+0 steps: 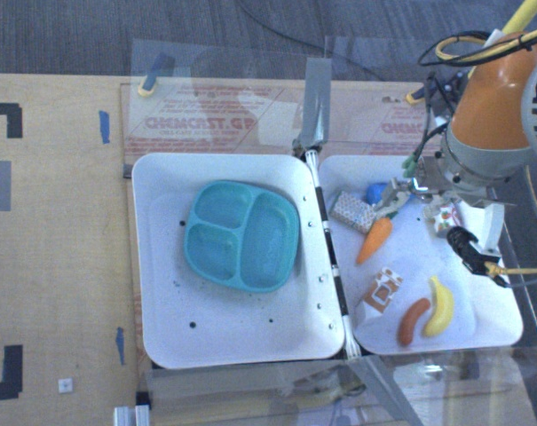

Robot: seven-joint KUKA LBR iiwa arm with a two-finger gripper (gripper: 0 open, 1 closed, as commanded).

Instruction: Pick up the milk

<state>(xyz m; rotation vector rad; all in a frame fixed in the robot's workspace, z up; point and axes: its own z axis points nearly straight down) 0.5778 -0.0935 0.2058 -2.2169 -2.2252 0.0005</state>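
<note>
I am 1 grey arm reaching in from the right over the right bin (508, 327). My gripper (408, 189) hangs at the bin's upper part; whether it is released or clenched I cannot tell. The milk carton (383, 291) lies apart from it, lower in the same bin, near a carrot (374, 239), sausage (414, 320) and banana (440, 306). By my judgement, the pickup is not yet done.
</note>
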